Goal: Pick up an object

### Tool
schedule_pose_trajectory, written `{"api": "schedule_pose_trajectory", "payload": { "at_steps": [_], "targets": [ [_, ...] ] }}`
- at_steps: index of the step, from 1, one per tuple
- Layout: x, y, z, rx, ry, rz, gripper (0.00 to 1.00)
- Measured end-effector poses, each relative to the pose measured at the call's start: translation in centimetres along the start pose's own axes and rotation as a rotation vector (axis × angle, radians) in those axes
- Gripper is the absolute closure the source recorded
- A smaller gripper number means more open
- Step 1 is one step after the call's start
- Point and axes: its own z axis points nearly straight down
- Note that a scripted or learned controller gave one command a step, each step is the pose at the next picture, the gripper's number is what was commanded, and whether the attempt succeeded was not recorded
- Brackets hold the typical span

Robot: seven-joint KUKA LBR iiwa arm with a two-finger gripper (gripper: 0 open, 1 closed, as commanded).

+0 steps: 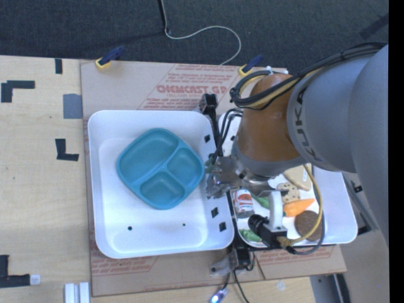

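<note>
Camera view
Arm: the orange-banded wrist (pixel 268 122) is hanging over the right bin (pixel 344 232), covering most of it.
Gripper (pixel 247 201): its opening cannot be told.
Objects: small food toys — an orange carrot-like piece (pixel 300 206), a brown round one (pixel 307 222) — are lying beside the wrist.
Left bin (pixel 104 169): is holding a blue divided plate (pixel 160 168).
Advice: centring over one separated piece is likely helping.

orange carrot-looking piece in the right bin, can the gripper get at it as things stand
Probably yes: the orange piece lies uncovered in the right bin, with the arm's wrist already above that bin, though neighbouring items crowd it closely.
</note>
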Motion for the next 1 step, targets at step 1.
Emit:
{"api": "schedule_pose_trajectory", "payload": {
  "at_steps": [1],
  "targets": [
    [2.35,-0.40,-10.30,-0.014,0.000,0.001,1.00]
  ]
}}
